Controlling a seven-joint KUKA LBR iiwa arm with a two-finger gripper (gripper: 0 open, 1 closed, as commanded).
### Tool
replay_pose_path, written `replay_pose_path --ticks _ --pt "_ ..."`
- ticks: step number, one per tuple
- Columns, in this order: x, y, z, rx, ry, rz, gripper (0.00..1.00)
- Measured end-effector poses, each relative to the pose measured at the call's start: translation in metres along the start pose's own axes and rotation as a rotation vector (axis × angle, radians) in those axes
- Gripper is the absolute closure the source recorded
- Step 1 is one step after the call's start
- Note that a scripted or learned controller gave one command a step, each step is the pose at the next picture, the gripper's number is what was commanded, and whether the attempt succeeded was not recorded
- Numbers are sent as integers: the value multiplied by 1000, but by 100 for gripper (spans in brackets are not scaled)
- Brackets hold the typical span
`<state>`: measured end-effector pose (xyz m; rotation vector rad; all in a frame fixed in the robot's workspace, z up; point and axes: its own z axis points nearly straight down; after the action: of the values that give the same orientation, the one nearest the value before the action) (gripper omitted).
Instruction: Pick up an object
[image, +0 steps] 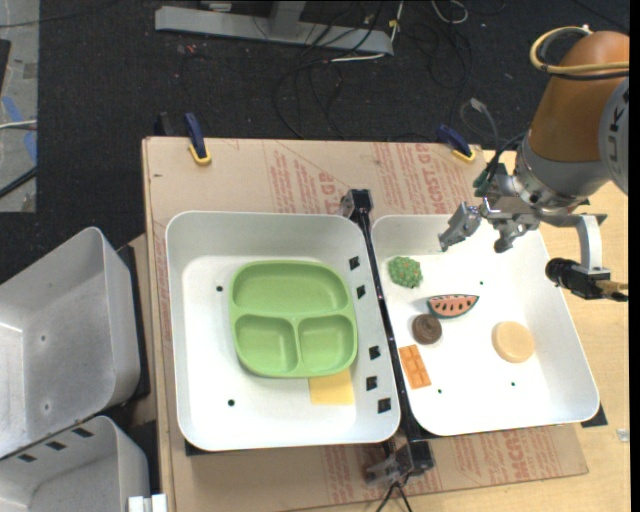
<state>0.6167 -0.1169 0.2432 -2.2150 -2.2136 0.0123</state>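
My gripper (483, 231) hangs over the far part of the right bin (560, 400), its two fingers spread apart with nothing between them. Below and left of it lies a green broccoli piece (405, 271). Nearer the front lie a watermelon slice (452, 305), a brown round cookie (427, 329), a pale yellow disc (513, 341) and an orange rectangular piece (414, 366). All of these lie apart from the gripper.
The left bin (200, 400) holds a green divided tray (294, 318) and a yellow square slice (331, 389) at the tray's near edge. A black divider (380, 310) runs between the bins. Spare white bins (60, 330) stand off the bench at the left.
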Motion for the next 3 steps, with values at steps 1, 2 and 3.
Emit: replay_pose_path --ticks 1,2,3 --pt "0 2 -7 -13 -2 -2 0" --pt "-8 -3 45 -8 -2 2 0" --pt "-6 5 91 -10 -2 0 0"
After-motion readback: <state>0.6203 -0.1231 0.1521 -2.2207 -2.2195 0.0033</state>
